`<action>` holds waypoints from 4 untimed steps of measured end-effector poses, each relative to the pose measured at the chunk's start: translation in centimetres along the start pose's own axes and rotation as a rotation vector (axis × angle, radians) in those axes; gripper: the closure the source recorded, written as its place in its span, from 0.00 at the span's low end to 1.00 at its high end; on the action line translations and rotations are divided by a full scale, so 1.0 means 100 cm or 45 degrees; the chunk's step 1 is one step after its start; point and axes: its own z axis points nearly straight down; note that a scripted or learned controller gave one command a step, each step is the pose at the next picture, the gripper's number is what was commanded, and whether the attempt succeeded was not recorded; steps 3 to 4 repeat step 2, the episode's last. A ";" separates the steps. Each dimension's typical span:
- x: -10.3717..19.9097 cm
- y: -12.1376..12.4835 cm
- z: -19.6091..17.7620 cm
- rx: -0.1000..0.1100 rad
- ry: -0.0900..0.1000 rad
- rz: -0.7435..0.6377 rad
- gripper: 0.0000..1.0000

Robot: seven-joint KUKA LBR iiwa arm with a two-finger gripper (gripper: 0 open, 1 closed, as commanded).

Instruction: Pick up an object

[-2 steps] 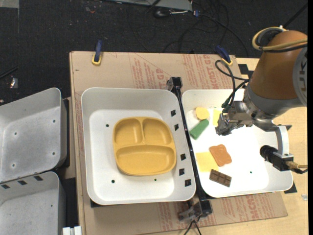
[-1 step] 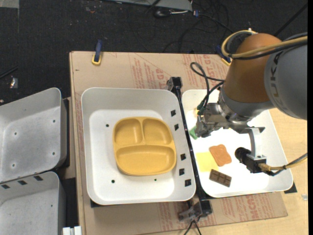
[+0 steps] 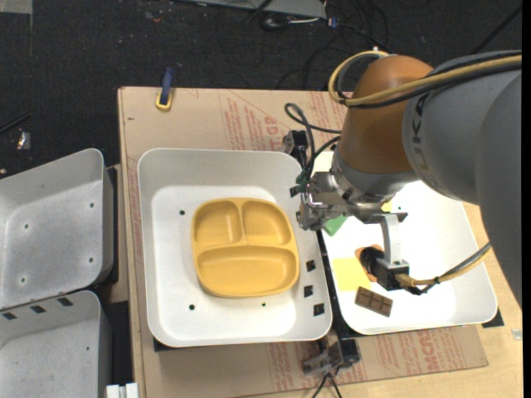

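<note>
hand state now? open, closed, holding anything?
Hand: cannot be told from this angle, under the wrist. It hangs at the left edge of the right bin, next to a green object.

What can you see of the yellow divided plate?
The yellow plate is a rounded, divided dish that looks like matte plastic, with three compartments: two small ones at the far side, one wide one nearer. It lies flat, right way up, slightly turned, on the floor of the white bin at the view's left.
</note>
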 end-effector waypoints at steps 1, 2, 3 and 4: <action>0.050 0.010 0.003 -0.003 0.000 0.001 1.00; 0.047 0.009 0.003 -0.001 -0.001 0.007 0.00; 0.047 0.009 0.003 -0.001 -0.001 0.007 0.00; 0.047 0.009 0.003 -0.001 -0.001 0.007 0.00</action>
